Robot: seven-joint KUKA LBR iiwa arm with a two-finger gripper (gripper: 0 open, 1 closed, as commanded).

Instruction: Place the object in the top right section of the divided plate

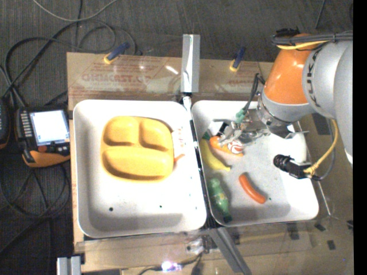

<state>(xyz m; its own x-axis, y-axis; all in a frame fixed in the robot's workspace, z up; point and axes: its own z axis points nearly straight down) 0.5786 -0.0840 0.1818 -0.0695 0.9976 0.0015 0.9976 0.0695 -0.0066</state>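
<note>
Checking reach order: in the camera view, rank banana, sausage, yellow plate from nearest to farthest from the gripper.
From the gripper:
1. Banana, right bin, just lower-left of it.
2. Sausage, right bin, below it.
3. Yellow plate, left bin, far left.

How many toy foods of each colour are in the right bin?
Yellow: 1, the banana
Green: 1, the green vegetable
Orange: 2, the sausage-shaped piece and the orange piece under the gripper
Total: 4

Divided plate point(138, 148) in left bin point(86, 211)
</note>
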